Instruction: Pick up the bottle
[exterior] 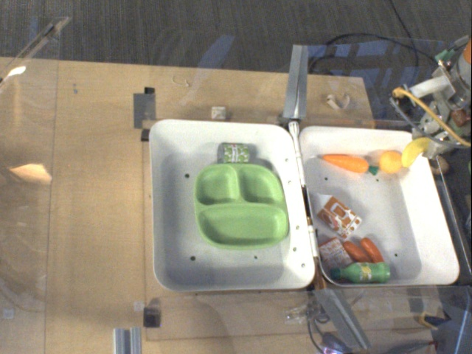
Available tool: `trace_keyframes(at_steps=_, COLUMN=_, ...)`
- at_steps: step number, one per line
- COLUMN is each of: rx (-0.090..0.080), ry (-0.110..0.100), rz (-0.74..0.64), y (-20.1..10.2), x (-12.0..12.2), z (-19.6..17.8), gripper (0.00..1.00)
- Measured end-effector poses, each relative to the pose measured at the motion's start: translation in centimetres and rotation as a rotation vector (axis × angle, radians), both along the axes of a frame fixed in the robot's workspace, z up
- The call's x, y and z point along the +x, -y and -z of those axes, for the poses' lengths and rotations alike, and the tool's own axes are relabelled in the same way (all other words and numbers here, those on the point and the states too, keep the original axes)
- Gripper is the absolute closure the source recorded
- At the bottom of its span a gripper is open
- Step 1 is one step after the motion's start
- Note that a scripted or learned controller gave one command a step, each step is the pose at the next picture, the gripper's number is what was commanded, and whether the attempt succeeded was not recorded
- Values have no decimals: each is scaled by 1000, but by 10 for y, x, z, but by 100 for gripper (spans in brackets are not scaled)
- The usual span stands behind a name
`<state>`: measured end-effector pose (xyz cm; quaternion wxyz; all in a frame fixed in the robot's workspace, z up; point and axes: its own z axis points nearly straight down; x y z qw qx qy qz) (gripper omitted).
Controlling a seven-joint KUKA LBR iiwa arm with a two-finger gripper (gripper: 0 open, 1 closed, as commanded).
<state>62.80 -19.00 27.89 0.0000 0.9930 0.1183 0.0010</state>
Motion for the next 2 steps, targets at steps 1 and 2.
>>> trace_keyframes(at_steps=1, rx=1, ry=-4, rz=-14, y=-65, x=25, z=79, gripper=100)
trace_keyframes(at_steps=2, rx=0, ry=2, rz=29, y=-14, x=13, z=-19, gripper=100)
